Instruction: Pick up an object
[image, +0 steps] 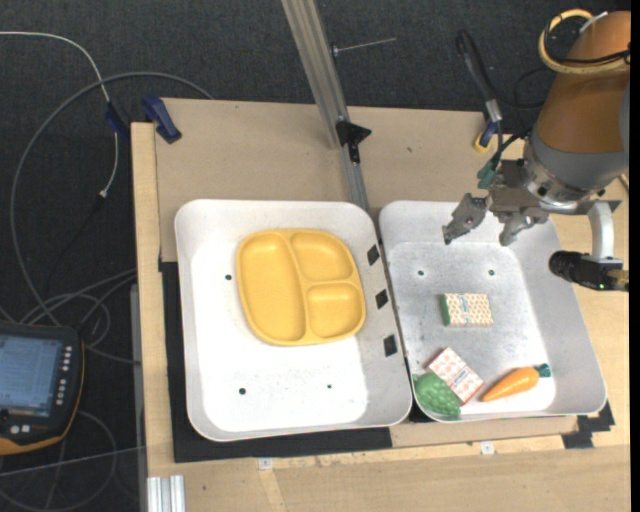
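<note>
So the hand (488, 226) is hanging over the far end of the right bin (565, 300) with its two fingers spread apart and nothing between them. The stuff to grab is all toward the near end, well apart from it: a small patterned box (467, 309) mid-bin, then a red-and-white packet (456, 373), a green piece (436, 394) and an orange carrot (513, 382) bunched along the near edge. The left bin (205, 300) just has a yellow divided tray (300, 285) (three compartments).
</note>
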